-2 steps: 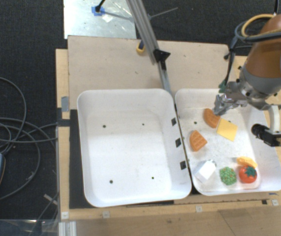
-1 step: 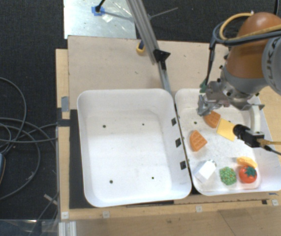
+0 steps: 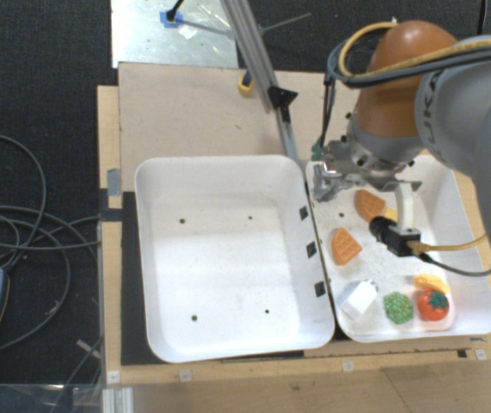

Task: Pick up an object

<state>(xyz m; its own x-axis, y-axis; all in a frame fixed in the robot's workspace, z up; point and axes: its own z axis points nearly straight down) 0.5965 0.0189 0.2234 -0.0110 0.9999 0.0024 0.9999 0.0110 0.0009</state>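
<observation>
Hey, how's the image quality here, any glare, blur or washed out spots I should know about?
Camera view: lighting is even and soft; the left bin floor is bright, nearly washed out. The arm looks large and slightly soft, close to the lens. The tomato toy and green toy are sharp enough. Metal plate at top shows mild glare.

- One camera, fixed high above the desk (image 3: pixel 185 110), looks down at a slant.
- Its frame takes in both white bins whole: the left bin (image 3: pixel 155 188) sits mid-frame, the right bin (image 3: pixel 473 308) toward the right edge.
- It stands far enough back to show dark floor and cables (image 3: pixel 30 222) left of the desk.
- The arm (image 3: pixel 460 84) enters from the right, large and close to the lens.
</observation>
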